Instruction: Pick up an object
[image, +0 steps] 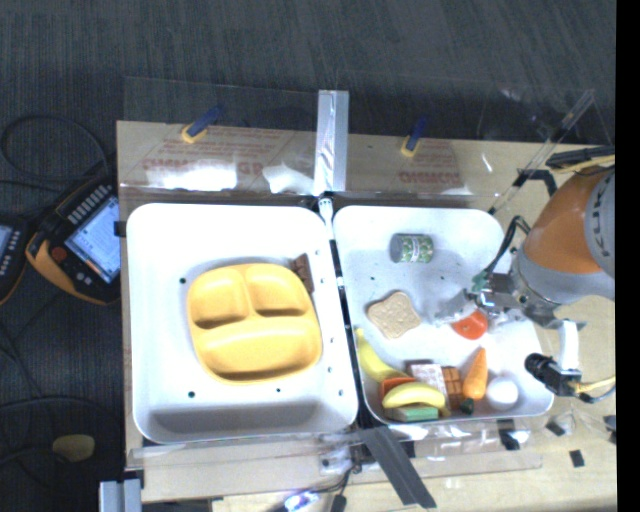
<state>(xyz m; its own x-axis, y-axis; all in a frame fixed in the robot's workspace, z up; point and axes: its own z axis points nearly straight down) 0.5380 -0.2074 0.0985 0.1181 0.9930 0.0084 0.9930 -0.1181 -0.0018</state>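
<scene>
Two white bins stand side by side; the right bin (350, 290) serves as landmark. No brand name or lettering can be read on any item: the small green can (411, 248) lying on its side near the bin's far wall carries a label too blurred to make out, and red printing on the board beyond the bin is likewise illegible. The gripper (478, 300) reaches in over the bin's right part, just above a small red object (468, 325); whether they touch cannot be told, and whether the fingers are spread or pressed together cannot be told either. Near the bin's middle lies a tan toast-shaped piece (394, 315). Along its near wall lie an orange carrot (476, 370), a white egg-like item (501, 392), and a cluster holding a yellow banana (412, 398). To the bin's left, the left bin (150, 300) contains a yellow compartment tray (254, 319).
</scene>
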